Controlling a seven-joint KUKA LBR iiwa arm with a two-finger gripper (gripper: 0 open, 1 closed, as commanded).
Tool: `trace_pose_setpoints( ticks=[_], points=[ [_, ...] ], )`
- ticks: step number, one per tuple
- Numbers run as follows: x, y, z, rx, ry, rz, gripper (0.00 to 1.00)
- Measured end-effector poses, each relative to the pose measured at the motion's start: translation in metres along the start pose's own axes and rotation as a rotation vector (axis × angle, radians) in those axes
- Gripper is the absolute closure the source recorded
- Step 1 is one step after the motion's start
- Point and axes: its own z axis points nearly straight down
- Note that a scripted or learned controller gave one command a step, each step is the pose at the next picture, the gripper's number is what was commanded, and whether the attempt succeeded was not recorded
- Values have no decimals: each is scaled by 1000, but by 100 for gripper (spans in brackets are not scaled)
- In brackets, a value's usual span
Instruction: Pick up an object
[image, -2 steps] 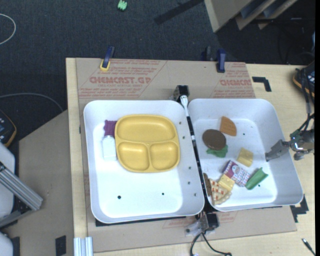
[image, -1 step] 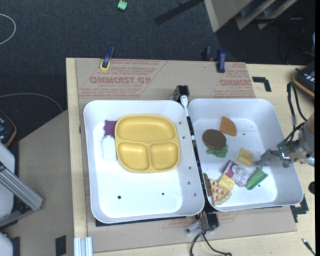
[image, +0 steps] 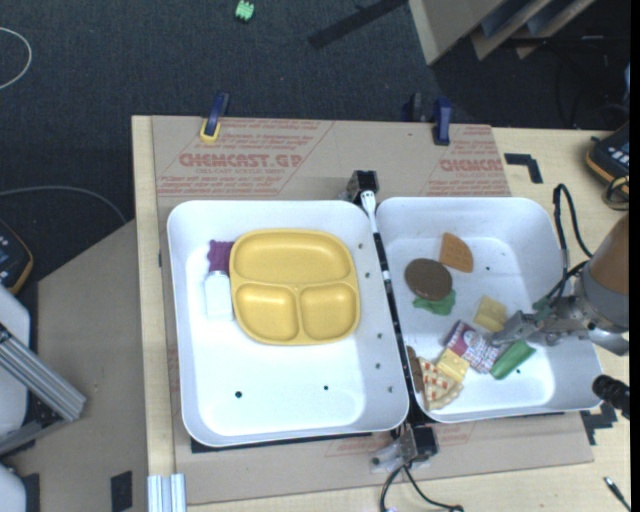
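Waffle piece: it is seen nearest the camera, at about 7 o'clock in the right bin, close to the front wall.
Wrapped packet: a purple and white packet is found just above the waffle piece, touching or nearly touching it.
Green piece: a green toy vegetable lies at about 5 o'clock in the right bin, directly under the gripper's tip.
Gripper: it is lowered into the right bin from 3 o'clock, its tip over the green piece and just beside the yellow block. Whether the fingers are spread or closed cannot be told, and nothing is seen to be held.
Burger: a brown patty on a green leaf is placed near the bin's middle, toward 10 o'clock from the gripper.
Orange slice: it is set at about 12 o'clock in the right bin, just beyond the burger.
Left bin: a yellow divided plate is held in its far half, with a white bottle and a purple item at the plate's 9 o'clock side.
Progress: the approach is judged to be done, since the gripper is down among the toys. A grasp is not shown, and the lift is yet to be made. The green piece is judged the likely target, though the yellow block is close enough to be caught instead.
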Motion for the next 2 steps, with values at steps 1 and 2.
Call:
trace_pose_setpoints(
  ticks=[1, 2],
  points=[
    [-1, 0, -11, -2, -4, -1, 100],
    [-1, -5, -73, -5, -8, -1, 100]
  ],
)
